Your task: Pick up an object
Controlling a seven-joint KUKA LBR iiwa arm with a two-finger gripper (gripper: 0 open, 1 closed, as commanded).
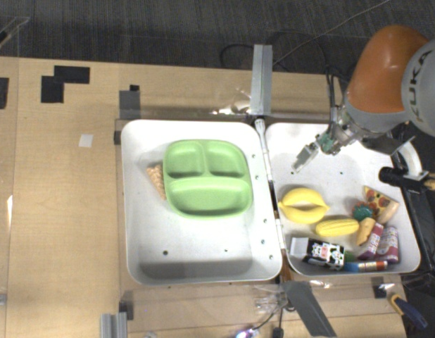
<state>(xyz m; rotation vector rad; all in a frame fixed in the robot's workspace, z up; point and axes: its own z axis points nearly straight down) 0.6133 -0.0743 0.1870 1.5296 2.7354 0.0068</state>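
Claw (300, 163): hangs over bare floor in the upper part of the right bin (288, 143), slanted down toward lower-left from the grey and orange arm (386, 72). Whether its tips are spread or together cannot be told; nothing is seen held.

Nearest item, likely target: yellow toy lips-shaped piece (303, 205), lying flat just below the claw, near the bin's left wall. Long axis roughly left-right. Judged light, rigid plastic, smooth and somewhat slippery; best taken across its short width at the middle.

Next: yellow toy lemon-like piece (336, 227), just beside the first, lower-right. Long axis left-right, slightly tilted. Judged light and hard, rounded, liable to roll out of a pinch; grip across the narrow waist.

Further: black-and-white carton (324, 253) lying on its side along the bin's front edge, long axis left-right. Judged light, boxy, easy on flat faces.

Right corner: cluster of small coloured toys (376, 227), touching one another; crowded, poor access.

Left bin (133, 210): green divided tray (205, 177), with a tan textured item (156, 179) partly under its left edge.
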